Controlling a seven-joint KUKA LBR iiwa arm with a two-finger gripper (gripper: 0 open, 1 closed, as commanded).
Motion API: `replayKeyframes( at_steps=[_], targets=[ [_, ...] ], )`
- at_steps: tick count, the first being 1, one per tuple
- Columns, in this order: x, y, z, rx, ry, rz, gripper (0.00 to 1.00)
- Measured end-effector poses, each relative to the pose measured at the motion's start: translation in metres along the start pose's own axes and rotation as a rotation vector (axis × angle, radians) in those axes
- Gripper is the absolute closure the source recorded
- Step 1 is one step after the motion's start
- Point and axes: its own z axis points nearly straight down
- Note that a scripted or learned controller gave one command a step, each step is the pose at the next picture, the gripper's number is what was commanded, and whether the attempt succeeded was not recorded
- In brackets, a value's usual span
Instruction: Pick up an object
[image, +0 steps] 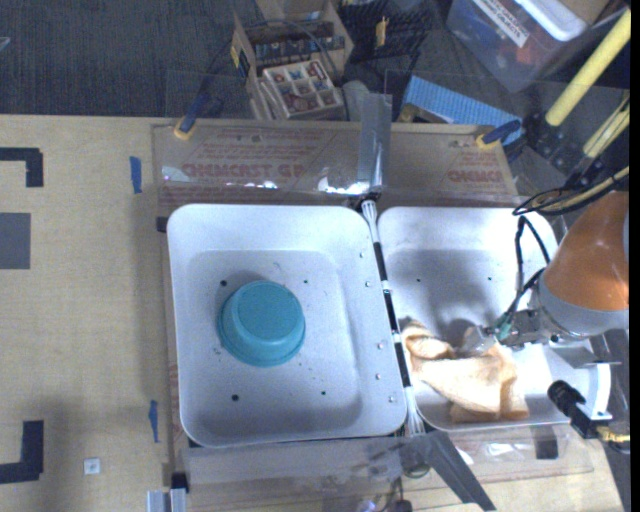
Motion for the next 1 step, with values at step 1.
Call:
replayKeyframes(
  at_steps=[1],
  targets=[
    [-0.0328,0.0777,-0.0672,0.014,0.005,-0.007,0.00]
  ],
)
